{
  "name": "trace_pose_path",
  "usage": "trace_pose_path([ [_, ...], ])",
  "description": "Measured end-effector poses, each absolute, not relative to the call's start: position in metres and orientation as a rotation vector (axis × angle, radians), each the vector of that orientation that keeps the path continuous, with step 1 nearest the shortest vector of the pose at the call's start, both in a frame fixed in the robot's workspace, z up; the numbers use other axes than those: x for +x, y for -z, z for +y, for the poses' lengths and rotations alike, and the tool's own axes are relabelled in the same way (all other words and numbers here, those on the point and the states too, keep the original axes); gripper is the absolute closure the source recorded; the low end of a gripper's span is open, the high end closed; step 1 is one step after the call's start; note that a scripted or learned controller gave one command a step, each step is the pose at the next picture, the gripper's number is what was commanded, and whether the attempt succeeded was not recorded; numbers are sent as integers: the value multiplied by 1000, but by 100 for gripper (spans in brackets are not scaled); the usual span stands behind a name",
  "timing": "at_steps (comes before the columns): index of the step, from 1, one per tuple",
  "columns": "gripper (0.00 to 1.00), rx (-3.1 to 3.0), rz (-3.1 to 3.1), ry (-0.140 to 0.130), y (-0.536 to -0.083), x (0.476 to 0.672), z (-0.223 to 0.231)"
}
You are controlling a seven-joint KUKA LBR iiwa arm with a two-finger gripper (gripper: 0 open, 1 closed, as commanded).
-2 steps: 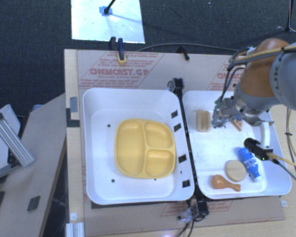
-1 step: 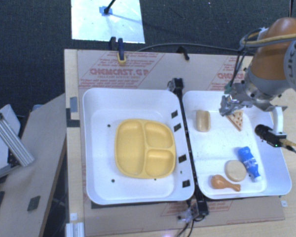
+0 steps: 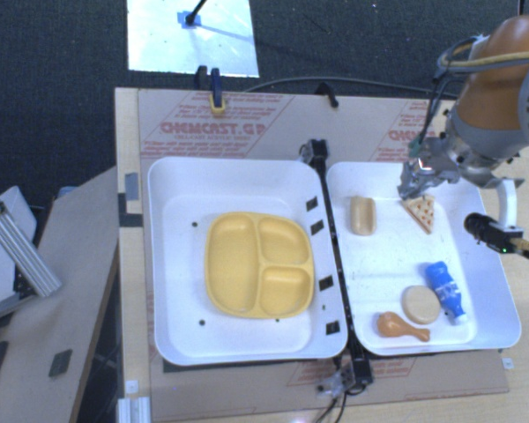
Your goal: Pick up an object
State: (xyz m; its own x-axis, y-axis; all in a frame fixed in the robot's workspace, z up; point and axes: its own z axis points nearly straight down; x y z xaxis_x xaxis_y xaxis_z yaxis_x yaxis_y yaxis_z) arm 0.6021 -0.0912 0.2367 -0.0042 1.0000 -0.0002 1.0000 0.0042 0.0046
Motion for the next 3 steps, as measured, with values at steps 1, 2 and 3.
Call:
trace_pose_path([
  [1,100,2214,2229,-1,-226,593,-45],
  [2,100,2210,2232,-5,-237,587,9],
  [3,100,2210,2233,-5,-230,587,70],
])
